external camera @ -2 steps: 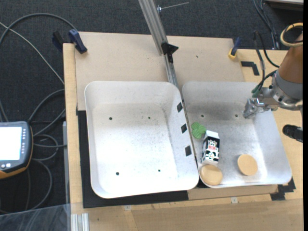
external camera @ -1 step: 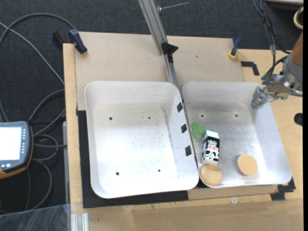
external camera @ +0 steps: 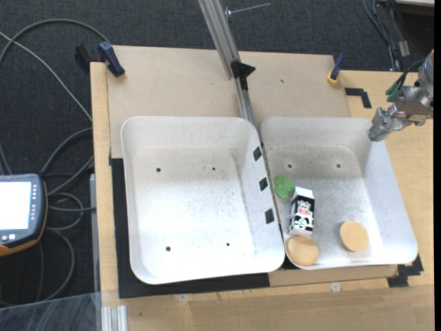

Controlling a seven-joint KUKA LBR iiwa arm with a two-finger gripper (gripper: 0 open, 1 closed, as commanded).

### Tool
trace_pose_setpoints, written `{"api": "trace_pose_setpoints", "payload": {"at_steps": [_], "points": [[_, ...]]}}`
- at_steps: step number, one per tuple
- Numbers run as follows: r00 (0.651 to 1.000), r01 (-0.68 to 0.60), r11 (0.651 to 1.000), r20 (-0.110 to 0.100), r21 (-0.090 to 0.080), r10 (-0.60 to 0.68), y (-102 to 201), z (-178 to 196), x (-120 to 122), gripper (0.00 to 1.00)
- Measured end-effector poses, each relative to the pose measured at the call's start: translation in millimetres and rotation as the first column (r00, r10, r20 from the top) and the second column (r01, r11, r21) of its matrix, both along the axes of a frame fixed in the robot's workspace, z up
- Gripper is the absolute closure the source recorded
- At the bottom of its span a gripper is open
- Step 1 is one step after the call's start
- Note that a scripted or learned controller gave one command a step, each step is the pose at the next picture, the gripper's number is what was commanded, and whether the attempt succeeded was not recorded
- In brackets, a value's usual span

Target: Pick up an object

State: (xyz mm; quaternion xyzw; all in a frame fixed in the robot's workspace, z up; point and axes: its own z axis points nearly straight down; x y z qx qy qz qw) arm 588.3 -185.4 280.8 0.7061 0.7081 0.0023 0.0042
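- Your candidates all lie in the right bin (external camera: 386,185), gathered along its near edge: a small black-and-white carton (external camera: 302,212) standing close to the bin's left wall, a green piece (external camera: 283,185) just beyond it, a tan disc (external camera: 302,251) in the near left corner, and a second tan disc (external camera: 354,236) further right along the near edge.
- Choose the second tan disc; it sits apart from the others with bare floor all round, so the claw has room on both sides.
- Leave the corner disc alone: it looks tucked against the rim, and a finger would likely strike the wall.
- The carton nearly touches the green piece and the corner disc, so expect a nudge if you go there.
- The gripper (external camera: 380,126) hangs over the far right corner of the right bin, well apart from every object and carrying nothing.
- You cannot tell from this angle whether the claw is spread or pressed together; confirm that it is spread before descending.
- Travel across first, then come straight down, centred on the disc.
- The left bin (external camera: 138,136) needs no attention.
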Motion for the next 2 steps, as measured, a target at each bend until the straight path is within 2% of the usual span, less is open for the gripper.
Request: {"api": "trace_pose_setpoints", "payload": {"at_steps": [1, 2], "points": [[1.000, -0.004, 1.000, -0.011, 0.006, 0.004, 59, 0, -13, 1.00], [1.000, -0.003, 1.000, -0.012, 0.006, 0.003, 102, -5, -18, 1.00]]}}
